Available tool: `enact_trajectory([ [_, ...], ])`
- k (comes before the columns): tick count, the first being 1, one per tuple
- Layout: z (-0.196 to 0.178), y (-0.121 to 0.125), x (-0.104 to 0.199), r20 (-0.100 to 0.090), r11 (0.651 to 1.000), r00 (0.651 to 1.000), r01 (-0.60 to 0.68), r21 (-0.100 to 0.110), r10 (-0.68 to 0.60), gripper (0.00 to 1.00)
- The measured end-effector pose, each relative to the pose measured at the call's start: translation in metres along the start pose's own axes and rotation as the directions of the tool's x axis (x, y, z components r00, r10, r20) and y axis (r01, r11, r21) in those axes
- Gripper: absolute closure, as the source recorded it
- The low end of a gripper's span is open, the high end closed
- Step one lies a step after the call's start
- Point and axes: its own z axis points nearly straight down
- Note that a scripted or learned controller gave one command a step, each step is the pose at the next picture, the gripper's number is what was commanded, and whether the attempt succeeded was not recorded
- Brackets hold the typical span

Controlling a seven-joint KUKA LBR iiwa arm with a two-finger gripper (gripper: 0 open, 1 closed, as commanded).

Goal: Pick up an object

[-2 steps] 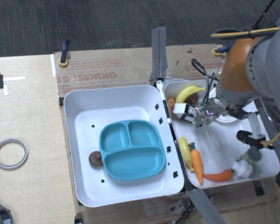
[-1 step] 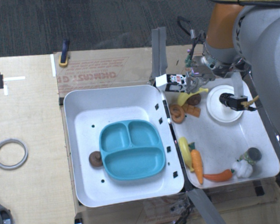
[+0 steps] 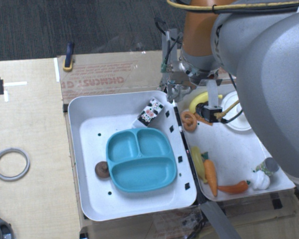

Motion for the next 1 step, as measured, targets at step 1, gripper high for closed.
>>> enact_trajectory([
  [1, -0.0801, -0.0049, -0.0414, 0.001, 0.967, 0.967, 0.254, -0.002, -0.254, 1.0],
])
